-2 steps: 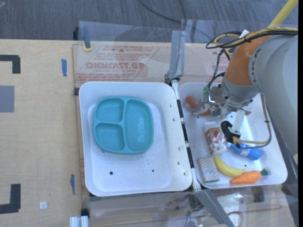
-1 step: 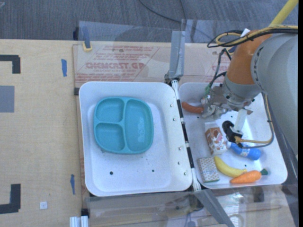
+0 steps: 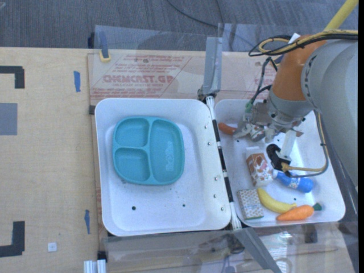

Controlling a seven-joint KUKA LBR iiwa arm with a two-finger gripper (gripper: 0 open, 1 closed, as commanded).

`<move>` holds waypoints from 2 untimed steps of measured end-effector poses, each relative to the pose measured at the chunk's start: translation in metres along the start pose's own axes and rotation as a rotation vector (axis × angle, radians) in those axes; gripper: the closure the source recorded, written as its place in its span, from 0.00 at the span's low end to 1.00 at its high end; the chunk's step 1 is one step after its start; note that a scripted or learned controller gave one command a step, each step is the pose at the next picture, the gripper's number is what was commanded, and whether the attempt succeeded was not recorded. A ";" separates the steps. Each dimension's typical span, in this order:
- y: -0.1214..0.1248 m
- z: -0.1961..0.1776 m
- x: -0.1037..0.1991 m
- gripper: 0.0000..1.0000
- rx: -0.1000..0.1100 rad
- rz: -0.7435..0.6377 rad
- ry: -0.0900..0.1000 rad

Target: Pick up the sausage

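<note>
Looking down at a slant on a pale wooden bench (image 3: 45,169), marked with black tape corners (image 3: 17,75) along the left and short strips of blue tape (image 3: 77,81). Beyond the far edge, grey carpet (image 3: 85,4) with a black cable (image 3: 193,13) looping across it, and a yellow cable (image 3: 344,10) cutting in at the top right. Under the bins, a sheet of cardboard (image 3: 142,75) with red print.

On to the left bin (image 3: 153,220), with a teal divided plate (image 3: 149,151) lying flat in its near-left part.

Now the right bin (image 3: 330,198) (the busy one). Up near the far left corner, close against the dividing wall, the sausage (image 3: 226,128), lying flat on the white floor. Just to its right, the gripper (image 3: 254,132), down low over the bin floor, hanging from the grey arm (image 3: 335,90) with its orange band (image 3: 290,75). Cannot tell how wide the claw is set, and nothing seen held in it.

Toward the near side, a brown-and-white packet (image 3: 259,168), a blue bottle (image 3: 296,182), a banana (image 3: 273,201) and a carrot (image 3: 298,212), the last two just beside each other.
</note>
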State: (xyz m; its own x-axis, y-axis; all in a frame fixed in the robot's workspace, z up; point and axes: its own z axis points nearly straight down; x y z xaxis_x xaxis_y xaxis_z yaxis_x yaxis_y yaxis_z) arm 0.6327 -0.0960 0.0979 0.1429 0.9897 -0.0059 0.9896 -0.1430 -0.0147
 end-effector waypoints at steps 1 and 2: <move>-0.031 0.011 -0.001 0.00 -0.018 0.194 0.009; 0.015 0.011 -0.002 0.00 0.007 0.248 0.002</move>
State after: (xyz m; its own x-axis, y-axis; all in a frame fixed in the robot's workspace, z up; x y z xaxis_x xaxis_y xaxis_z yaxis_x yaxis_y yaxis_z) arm 0.6476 -0.0998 0.0871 0.3813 0.9244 -0.0083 0.9242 -0.3814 -0.0204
